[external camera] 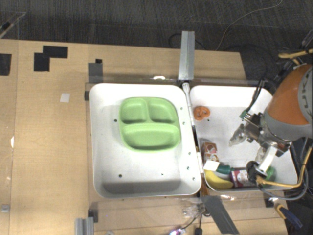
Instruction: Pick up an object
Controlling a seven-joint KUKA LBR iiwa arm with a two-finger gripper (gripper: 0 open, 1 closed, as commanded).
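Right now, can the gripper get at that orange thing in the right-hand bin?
Probably yes. The orange thing lies alone near the right bin's far-left corner, with bare floor between it and the gripper.

Divided plate (148, 123) in left bin (105, 146); banana (218, 180) in right bin (230, 102).

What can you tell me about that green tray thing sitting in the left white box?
The green tray is a pale lime divided plate with rounded corners, plastic by its look. It has three shallow compartments: two smaller ones on the far side and one wide one nearer the camera. All three look empty. It lies flat and upright, slightly askew, on the floor of the left bin, toward the far right part. Nothing else touches it, and the arm is over the other bin.
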